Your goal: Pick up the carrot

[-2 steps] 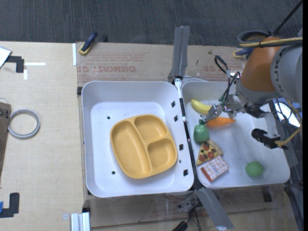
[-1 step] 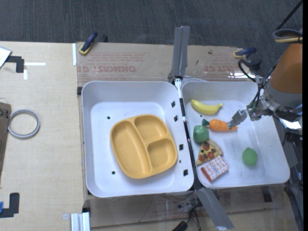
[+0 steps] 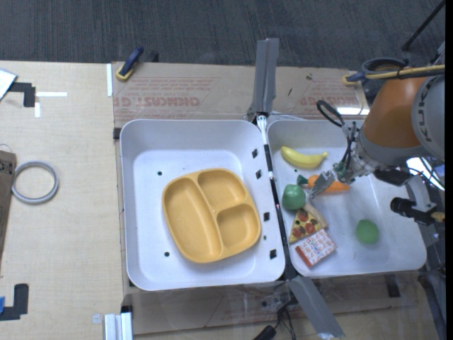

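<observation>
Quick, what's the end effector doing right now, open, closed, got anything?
End effector: down in the right bin, right at the carrot; open or closed cannot be told, and no grasp of the carrot is visible.

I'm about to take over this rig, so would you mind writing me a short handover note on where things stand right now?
Tool: down in the right bin, at the carrot; grip state unclear from this view.
Carrot: in the right bin, below the banana and right of the green pepper; its orange body shows beside the tool.
Also there: pizza slice, small box, lime. Yellow divided plate sits in the left bin.
Done: arm has reached the carrot.
Left: confirm a grasp, then lift the carrot.
</observation>
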`<state>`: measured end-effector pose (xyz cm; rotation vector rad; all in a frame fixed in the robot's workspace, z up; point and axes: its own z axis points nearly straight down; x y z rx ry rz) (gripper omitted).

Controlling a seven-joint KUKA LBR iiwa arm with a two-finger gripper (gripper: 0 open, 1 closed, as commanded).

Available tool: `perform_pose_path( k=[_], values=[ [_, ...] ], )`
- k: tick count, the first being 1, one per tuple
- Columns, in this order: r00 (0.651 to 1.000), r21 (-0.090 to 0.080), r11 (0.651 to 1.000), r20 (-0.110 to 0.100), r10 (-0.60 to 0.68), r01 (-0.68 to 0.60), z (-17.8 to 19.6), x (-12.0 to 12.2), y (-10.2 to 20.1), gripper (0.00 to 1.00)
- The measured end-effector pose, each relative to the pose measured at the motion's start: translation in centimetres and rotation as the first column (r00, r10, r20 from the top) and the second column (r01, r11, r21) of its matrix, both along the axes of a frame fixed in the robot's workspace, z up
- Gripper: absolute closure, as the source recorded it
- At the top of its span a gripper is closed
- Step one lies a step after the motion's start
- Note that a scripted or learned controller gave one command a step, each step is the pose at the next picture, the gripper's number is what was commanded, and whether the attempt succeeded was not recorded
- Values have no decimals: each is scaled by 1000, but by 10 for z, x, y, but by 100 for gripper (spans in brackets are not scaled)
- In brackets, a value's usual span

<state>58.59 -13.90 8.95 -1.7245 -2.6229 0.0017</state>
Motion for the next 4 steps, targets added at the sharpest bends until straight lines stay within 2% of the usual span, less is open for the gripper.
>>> perform_pose_path(
  k=[1,2,3,4],
  values=[
    [1000,0,1000,-1,12,-12,4,-14,9,0],
    [982,-6,982,7,190,-190,2,13,21,0],
    [982,-3,982,3,186,-186,8,13,21,100],
    [997,-2,997,2,77,-77,101,69,67,100]
  ],
)
